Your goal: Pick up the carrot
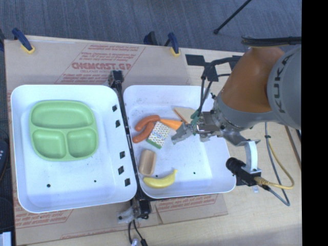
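One gripper (180, 134) hovers low in the right bin (218, 181), jaw state impossible to tell, carrot (171, 123) just beyond and slightly left of the tips, touching the sponge (158, 134), so approach should probably straddle the carrot alone.

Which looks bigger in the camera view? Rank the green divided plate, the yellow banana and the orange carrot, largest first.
1. Green divided plastic plate, in the left bin: by far the largest.
2. Yellow banana and orange carrot: they look close in size, and the carrot is partly hidden by other items, so I won't rank them.
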Robot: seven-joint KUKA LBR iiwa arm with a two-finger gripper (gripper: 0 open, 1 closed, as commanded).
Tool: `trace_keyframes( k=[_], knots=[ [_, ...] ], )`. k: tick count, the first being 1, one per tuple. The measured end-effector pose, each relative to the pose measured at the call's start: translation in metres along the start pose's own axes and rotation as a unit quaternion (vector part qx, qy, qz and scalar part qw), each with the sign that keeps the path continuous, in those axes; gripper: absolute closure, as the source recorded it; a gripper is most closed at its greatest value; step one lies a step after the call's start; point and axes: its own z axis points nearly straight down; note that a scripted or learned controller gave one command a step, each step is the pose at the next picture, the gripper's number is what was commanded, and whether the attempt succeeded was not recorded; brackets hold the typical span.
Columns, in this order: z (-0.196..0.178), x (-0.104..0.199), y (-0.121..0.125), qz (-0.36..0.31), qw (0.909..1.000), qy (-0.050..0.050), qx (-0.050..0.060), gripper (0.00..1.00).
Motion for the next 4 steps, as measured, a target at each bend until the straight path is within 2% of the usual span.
trace_keyframes(
  k=[1,2,3,4],
  knots=[
    [0.023,-0.056,0.052,-0.073,0.9973,-0.001,-0.001,0.0],
    [0.157,-0.062,0.065,0.026,0.9997,-0.001,-0.001,0.0],
    [0.156,-0.07,0.142,0.039,0.9992,0.0,-0.001,0.0],
    [0.146,-0.07,0.142,0.036,0.9993,0.0,0.0,1.0]
  ],
)
